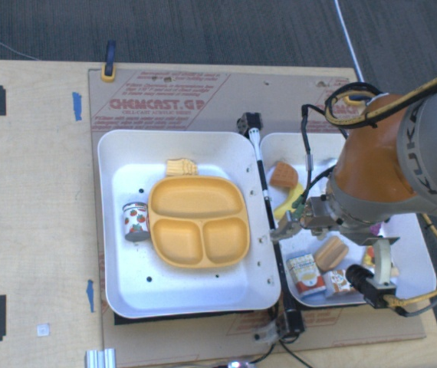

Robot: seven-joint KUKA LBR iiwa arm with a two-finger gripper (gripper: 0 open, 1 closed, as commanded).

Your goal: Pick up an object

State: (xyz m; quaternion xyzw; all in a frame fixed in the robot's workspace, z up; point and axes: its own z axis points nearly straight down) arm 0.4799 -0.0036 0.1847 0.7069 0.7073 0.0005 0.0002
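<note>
1. The grey arm reaches down over the right bin, its wrist hiding most of the gripper; whether it is open, or has anything in its hold, cannot be told from above.
2. Scattered close about the gripper lie small toy foods: a brown piece above it, a yellow piece just beside it, a tan block below it, and a small carton lower again.
3. The yellow piece looks the likeliest target, lying nearest the tip by the bin's left wall.
4. It appears to be light, stiff, smooth plastic, so it may skid or spin if pinched off-centre; a grip across its narrow middle seems soundest.
5. The wall close by leaves little room for a finger on that side.
6. Well off to the gripper's left, the other bin holds a divided yellow plate, a small can touching its edge, and a pale piece at its top rim.
</note>
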